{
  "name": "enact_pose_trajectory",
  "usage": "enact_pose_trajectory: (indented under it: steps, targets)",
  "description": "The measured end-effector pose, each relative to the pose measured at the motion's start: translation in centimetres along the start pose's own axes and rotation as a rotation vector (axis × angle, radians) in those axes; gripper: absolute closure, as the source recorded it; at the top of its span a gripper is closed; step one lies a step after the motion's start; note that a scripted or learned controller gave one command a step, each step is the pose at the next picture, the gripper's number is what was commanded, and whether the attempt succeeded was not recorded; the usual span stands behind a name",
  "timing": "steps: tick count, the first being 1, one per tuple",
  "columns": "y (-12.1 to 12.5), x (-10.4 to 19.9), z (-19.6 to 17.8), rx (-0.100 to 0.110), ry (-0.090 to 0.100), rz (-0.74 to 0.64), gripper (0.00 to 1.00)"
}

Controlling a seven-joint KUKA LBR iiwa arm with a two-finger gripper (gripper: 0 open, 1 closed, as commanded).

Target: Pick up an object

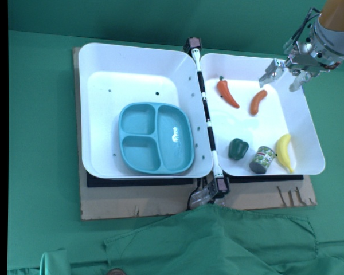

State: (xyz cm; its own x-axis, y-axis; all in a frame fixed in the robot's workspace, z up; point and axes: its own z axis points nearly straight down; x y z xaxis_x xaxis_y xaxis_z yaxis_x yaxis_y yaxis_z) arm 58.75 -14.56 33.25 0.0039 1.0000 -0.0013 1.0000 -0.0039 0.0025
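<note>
The right bin (pixel 301 105) holds a red chili pepper (pixel 227 93), an orange sausage (pixel 257 102), a green bell pepper (pixel 238 148), a small jar (pixel 262 159) lying on its side and a yellow banana (pixel 285 152). My gripper (pixel 284 77) hangs above the bin's far right corner, open, with nothing between its fingers. It is up and to the right of the sausage, apart from it.
The left bin (pixel 97 67) holds a blue three-compartment plate (pixel 156 137). A black-and-white bar (pixel 204 105) runs between the two bins. Green cloth (pixel 206 239) covers the bench in front, with cardboard (pixel 132 202) under the bins.
</note>
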Motion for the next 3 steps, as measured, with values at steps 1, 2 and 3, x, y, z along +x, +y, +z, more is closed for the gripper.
enact_pose_trajectory:
  steps: [1, 2, 3]
  targets:
    - [1.0, 2.0, 14.2, -0.004, -0.001, 0.000, 0.00]
    - [1.1, 1.9, 12.9, -0.010, -0.004, 0.003, 1.00]
    - [1.3, -2.5, -0.3, -0.003, -0.003, 0.001, 1.00]
